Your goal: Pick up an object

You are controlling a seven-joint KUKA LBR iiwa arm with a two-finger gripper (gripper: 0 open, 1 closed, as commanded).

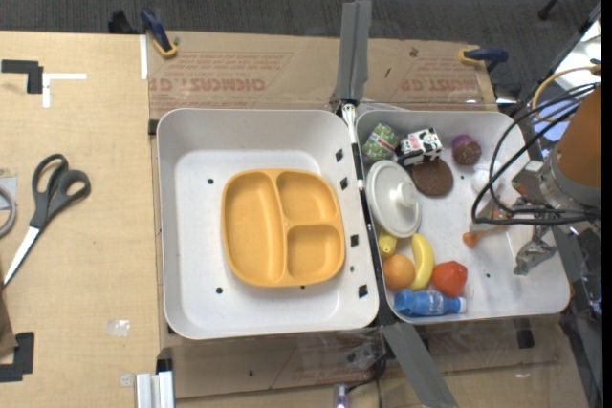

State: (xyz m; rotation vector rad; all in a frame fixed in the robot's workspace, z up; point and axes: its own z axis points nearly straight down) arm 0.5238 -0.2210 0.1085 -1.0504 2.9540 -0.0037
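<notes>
The right bin (pixel 497 296) holds several objects. Along its far side are a green packet (pixel 381 141), a black-and-white toy car (pixel 419 144), a purple ball (pixel 466 150) and a brown disc (pixel 432 177). A white lid (pixel 395 198) lies by the left wall. Toward the near side are a banana (pixel 422 260), an orange (pixel 399 271), a red tomato (pixel 449 277) and a blue bottle (pixel 428 304). A small orange piece (pixel 470 239) lies alone. My gripper (pixel 532 255) hangs low at the bin's right side, apart from all of them, amid cables.
The left bin (pixel 182 205) holds a yellow divided plate (pixel 284 226). Scissors (pixel 48 196) lie on the bench at far left. Blue clamps (pixel 158 32) pin cardboard behind the bins. A grey bar (pixel 354 53) stands between the bins at the back.
</notes>
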